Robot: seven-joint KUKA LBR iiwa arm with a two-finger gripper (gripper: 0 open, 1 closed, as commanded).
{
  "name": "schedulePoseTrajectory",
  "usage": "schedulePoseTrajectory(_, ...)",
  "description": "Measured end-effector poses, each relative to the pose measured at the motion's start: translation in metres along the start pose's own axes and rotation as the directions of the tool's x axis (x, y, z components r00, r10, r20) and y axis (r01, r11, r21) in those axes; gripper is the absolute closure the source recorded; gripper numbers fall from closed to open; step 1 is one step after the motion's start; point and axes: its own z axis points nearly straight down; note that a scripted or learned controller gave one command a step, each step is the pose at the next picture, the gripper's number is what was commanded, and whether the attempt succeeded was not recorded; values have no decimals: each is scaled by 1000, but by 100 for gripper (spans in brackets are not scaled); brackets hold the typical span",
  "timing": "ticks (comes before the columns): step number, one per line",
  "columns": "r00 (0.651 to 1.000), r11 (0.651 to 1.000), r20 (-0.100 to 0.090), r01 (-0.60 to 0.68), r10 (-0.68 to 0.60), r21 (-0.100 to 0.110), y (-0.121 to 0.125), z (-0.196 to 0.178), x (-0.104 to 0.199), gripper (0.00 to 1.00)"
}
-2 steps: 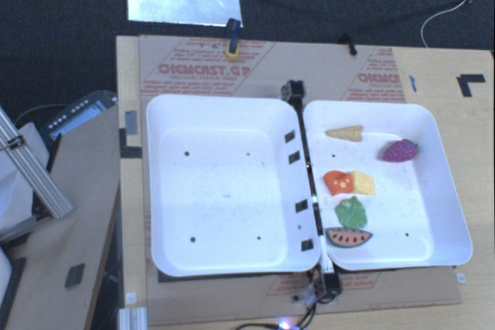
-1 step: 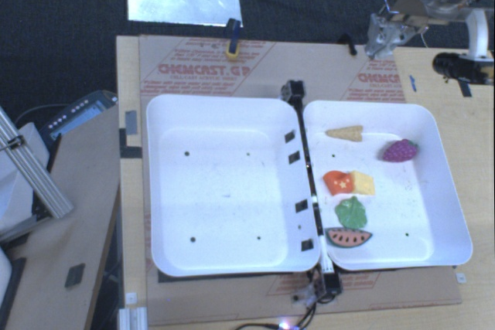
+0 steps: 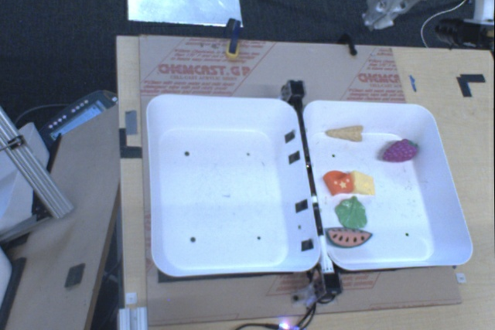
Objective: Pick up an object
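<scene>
Bench w/ two white bins; gripper [image 3: 384, 2] hangs past far edge, finger state unclear. Nearest pick, purple grapes [image 3: 400, 150], lies toward camera in right bin [image 3: 448, 197].

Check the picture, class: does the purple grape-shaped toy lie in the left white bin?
No: the purple grape-shaped toy lies in the right white bin, near its far right corner.

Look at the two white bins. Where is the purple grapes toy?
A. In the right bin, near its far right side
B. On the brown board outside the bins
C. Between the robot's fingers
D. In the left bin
A: the purple grapes toy lies on the floor of the right bin, toward its far right side, apart from the watermelon slice and the gripper up above the bench.
</scene>
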Motion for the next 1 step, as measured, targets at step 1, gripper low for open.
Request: schedulePoseTrajectory(1,1000,1000,-1,2,-2,15,-2,100,45,100)
